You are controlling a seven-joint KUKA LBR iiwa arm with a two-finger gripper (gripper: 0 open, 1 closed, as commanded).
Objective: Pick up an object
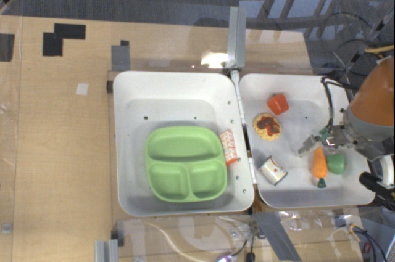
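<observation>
Two shallow white bins sit side by side on a pale wooden bench, seen from above at a slant. The left bin (133, 150) holds a large green divided plate (185, 163), with a small red-and-white packet (228, 147) lying just beside the plate's right edge, near the wall between the bins.

The right bin (296, 190) holds the smaller things. The grey arm with its orange band (374, 94) reaches in from the right, and its gripper (325, 142) hangs low over the bin's right half. The fingers look parted, with nothing between them, though the metal blurs against the white floor and this is hard to be sure of.

Just below the gripper lie a toy carrot (319, 164) and a green round piece (336, 163), touching or nearly so. These look like the likeliest things to be picked up. Further left are a silver-and-white box (273, 171), tilted, a small pizza-like disc (268, 126) and a red block (278, 103), each well apart from the others.

The main risk, as judged from here: the carrot and green piece crowd together, so closing fingers may nudge one aside, pinch both, or slip off the carrot's tapered body. The bin's right wall is also near, leaving little room for the arm.
</observation>
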